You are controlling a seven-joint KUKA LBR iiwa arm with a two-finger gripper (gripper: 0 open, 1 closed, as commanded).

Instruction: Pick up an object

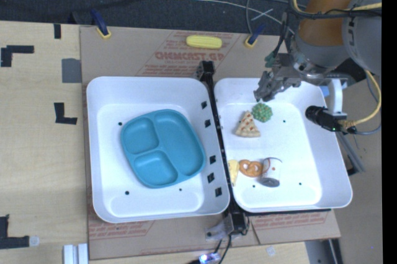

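Several small toy foods lie in the right bin, and your nearest candidate is the green broccoli piece, in the bin's upper middle, touching or just beside the waffle wedge. Your claw hangs just above it toward the upper right of the frame; you cannot tell from here whether it is open or closed, and nothing shows in its grip. Judge the broccoli as light, stiff plastic with a bumpy crown, likely to roll or skid on the slick bin floor. Take it across the crown's widest part, squarely, clear of the wedge. Lower down sit a pretzel and a small can.
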